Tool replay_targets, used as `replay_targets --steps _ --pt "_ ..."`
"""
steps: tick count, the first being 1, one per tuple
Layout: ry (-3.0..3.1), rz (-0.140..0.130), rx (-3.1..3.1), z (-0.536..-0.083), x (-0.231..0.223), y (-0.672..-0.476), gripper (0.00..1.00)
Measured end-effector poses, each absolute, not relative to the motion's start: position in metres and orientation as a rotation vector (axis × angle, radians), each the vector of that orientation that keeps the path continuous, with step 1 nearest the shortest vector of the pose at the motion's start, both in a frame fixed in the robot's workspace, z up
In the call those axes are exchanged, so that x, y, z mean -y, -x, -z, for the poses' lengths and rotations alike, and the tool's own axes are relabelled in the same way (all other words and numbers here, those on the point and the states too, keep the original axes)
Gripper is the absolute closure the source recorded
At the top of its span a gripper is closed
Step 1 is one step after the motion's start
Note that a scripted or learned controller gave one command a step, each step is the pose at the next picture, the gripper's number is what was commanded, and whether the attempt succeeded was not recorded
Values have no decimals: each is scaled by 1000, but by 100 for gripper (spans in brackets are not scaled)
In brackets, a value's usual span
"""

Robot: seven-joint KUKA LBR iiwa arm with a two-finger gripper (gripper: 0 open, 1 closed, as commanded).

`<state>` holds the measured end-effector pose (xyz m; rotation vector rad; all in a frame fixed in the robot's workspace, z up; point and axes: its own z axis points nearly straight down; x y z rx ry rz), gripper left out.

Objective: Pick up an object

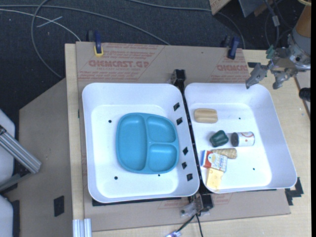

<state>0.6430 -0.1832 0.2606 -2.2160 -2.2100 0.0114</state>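
From the camera view, the candidates for picking all lie in the right bin (276, 132), in the centre-right of the frame. A tan, rounded block like a small bread roll (205, 115) sits alone toward the upper part of that bin; it looks light and stiff, with a matte skin, and its free long sides offer the cleanest hold. Below it, a dark green lump (219, 138) touches or nearly touches a small can (244, 139) lying on its side, dark end toward the lump. The can is probably rigid and smooth, so it may roll or slip unless taken across its round body. The lump looks compact and slightly rubbery, easy to pinch but crowded by the can. Lower still, a flat printed packet (216, 161) overlaps a yellow card-like piece (213, 178) and a pale wafer-like bit (228, 153); these are thin, light and lie flush to the floor, hard for two fingers to get under.

The left bin (94, 132) carries a blue divided plate (146, 143), hard glossy plastic with three wells.

The gripper (266, 75) hangs at the upper right of the frame, over the far rim of the right bin, well apart from every object, fingers spread and holding nothing. Both bins are smooth white plastic on a cardboard-covered bench (148, 63).
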Motion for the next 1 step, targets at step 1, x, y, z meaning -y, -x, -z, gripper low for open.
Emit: replay_targets --steps 1 --pt "2221 0 2222 -269 183 -645 0"
